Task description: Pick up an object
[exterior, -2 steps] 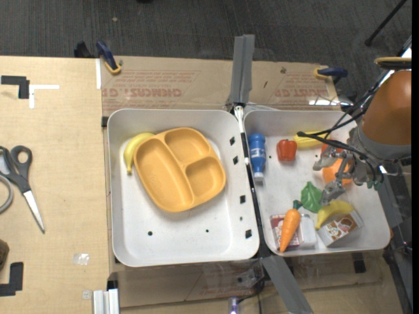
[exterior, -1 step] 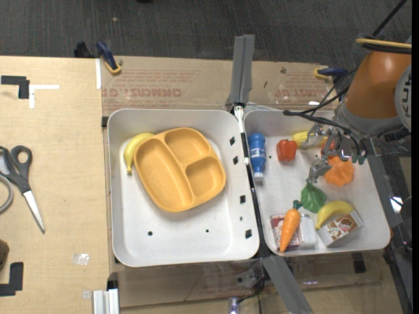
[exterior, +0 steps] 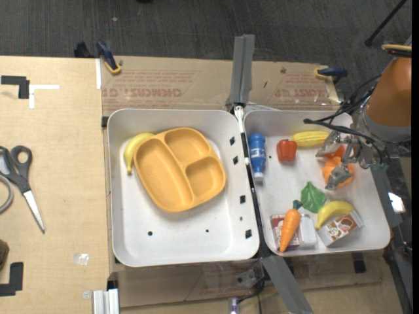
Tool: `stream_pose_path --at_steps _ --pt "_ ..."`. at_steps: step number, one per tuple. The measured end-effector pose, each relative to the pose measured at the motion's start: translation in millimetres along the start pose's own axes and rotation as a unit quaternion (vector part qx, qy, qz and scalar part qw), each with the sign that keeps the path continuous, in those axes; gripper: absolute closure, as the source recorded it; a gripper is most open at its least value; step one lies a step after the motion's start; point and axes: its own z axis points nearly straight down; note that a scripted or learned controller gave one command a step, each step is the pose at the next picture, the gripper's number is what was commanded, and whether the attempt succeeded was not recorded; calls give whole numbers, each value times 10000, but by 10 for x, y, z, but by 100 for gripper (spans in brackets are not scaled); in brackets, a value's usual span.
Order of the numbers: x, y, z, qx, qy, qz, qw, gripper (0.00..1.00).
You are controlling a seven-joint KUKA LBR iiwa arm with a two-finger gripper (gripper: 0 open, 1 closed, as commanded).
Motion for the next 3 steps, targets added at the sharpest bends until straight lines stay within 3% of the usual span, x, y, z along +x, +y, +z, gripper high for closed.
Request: stream_pose_path --at_steps 1,2,3 --pt "-21 5 -113 4 -35 -2 10000 100" --pt "-21 4 -113 4 -34 -1 10000 0" --pt "232 56 21 -4 18 62 10000 0"
